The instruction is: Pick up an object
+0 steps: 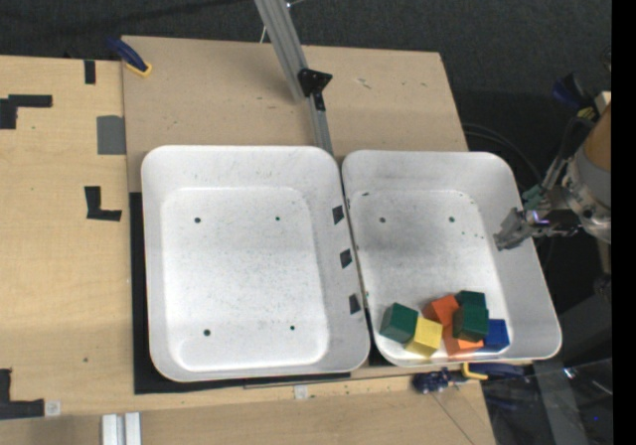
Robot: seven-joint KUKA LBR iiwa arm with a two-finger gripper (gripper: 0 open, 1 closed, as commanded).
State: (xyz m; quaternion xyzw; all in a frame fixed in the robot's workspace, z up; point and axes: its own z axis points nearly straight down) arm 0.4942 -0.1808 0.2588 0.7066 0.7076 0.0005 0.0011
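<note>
Several small blocks lie heaped in the near corner of the right bin (417,185): a green block (399,322), a yellow block (427,335), an orange block (443,309), a dark green block (472,313) and a blue block (496,334). My gripper (522,224) hangs over the right rim of that bin, well behind the heap and apart from it. Nothing shows between its fingers.
The left bin (243,259) sits beside the right one on the wooden bench. A slanted metal rail (283,21) runs from the top of the view down to a black clamp (314,82) behind the bins. A blue clamp (447,379) sits at the front edge.
</note>
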